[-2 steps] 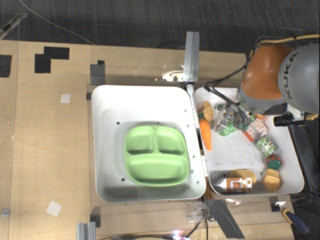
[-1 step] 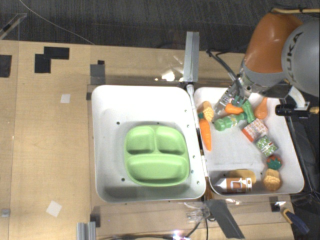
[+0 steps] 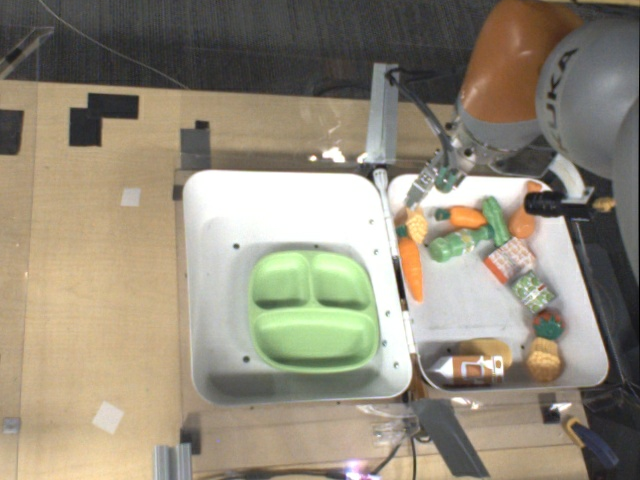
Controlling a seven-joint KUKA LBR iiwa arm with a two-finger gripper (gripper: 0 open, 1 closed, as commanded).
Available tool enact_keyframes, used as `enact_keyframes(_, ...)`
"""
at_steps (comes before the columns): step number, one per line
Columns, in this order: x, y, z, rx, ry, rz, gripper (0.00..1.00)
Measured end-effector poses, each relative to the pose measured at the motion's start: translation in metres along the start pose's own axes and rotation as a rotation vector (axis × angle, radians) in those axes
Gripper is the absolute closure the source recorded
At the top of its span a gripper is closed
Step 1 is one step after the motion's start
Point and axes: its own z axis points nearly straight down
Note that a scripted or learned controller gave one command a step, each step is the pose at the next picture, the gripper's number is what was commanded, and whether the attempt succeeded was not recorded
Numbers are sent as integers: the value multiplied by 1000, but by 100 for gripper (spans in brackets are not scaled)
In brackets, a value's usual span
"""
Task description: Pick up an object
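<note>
The right bin [image 3: 590,298] holds several toy foods: a long carrot [image 3: 410,266] along its left wall, a yellow corn piece [image 3: 416,228], a small orange carrot [image 3: 466,216], a green pickle [image 3: 495,220] and a green item [image 3: 452,246] beside them. My gripper [image 3: 438,180] hangs over the bin's back left corner, just above the corn piece and the small carrot. Nothing is visibly held in it. The grey arm with its orange band [image 3: 510,58] reaches in from the upper right.
The left bin [image 3: 210,268] holds a green divided plate [image 3: 315,308]. Also in the right bin are a red-and-white box [image 3: 510,258], a green patterned box [image 3: 532,291], a brown bottle [image 3: 478,363] and a yellow lumpy item [image 3: 544,360]. A metal post [image 3: 379,118] stands behind the bins.
</note>
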Motion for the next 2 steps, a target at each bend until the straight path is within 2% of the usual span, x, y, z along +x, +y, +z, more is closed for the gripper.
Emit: enact_keyframes(2,-2,3,-15,2,-4,-14,100)
